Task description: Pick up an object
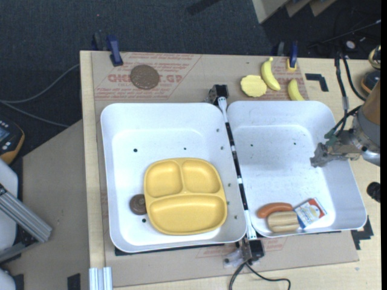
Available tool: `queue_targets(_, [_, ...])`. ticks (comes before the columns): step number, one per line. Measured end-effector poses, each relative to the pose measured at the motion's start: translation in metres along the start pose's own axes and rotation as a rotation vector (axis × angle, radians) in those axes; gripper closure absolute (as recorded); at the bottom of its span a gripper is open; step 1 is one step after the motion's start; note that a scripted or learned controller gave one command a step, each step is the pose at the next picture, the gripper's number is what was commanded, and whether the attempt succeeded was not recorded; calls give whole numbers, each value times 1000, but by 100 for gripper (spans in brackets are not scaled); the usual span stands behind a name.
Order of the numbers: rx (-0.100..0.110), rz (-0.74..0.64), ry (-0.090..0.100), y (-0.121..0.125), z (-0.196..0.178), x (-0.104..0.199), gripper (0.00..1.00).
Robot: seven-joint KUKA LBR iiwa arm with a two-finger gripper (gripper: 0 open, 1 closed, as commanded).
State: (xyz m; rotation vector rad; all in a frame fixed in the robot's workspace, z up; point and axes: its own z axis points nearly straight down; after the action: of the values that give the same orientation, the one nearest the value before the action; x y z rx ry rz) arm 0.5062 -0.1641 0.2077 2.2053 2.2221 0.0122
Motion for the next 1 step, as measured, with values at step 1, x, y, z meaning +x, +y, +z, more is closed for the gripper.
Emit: queue_targets(1, [7, 6, 0, -26, -49, 11, 100])
